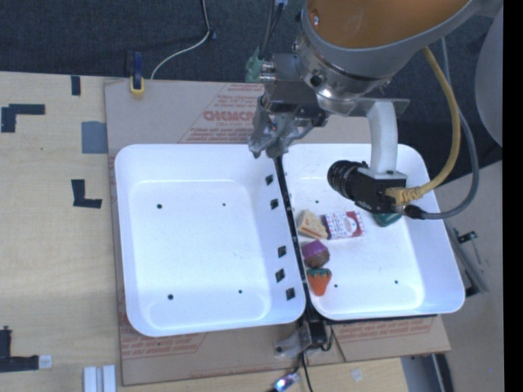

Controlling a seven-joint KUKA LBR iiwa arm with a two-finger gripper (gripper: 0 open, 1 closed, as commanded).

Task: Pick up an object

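**Gripper high at the divider, objects unclaimed below**

We find the left bin (196, 243) beside the right bin (384, 276). The gripper (270, 141) hangs over the far end of their shared wall; whether it is spread, we cannot tell. Against the right bin's left wall lie a red-labelled packet (343, 224), a tan wedge (310, 225), a purple piece (316, 253) and a strawberry (319, 281). We advise centring over the less crowded packet before descending.

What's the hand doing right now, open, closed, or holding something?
Hand: cannot be told from this view; it hangs over the divider between the bins.
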